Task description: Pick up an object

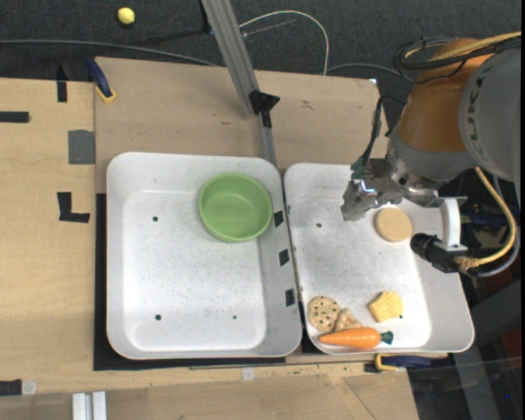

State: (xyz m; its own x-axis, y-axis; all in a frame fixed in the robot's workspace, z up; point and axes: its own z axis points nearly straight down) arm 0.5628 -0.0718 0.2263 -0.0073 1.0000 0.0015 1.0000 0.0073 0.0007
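Tan round disc (393,225) waits in the right bin (332,252), not picked up yet.

It lies flat in the upper right part of that bin, just beside the gripper (360,201), which hangs low over the bin's upper middle. I cannot tell if the gripper is apart or together, and nothing shows in its grip, so I think the pick is not done. Lower in the same bin lie a cookie (322,311), a yellow piece (385,305) and a carrot (354,339) along the bottom edge. A green bowl (235,206) sits in the left bin (140,269), at its upper right.
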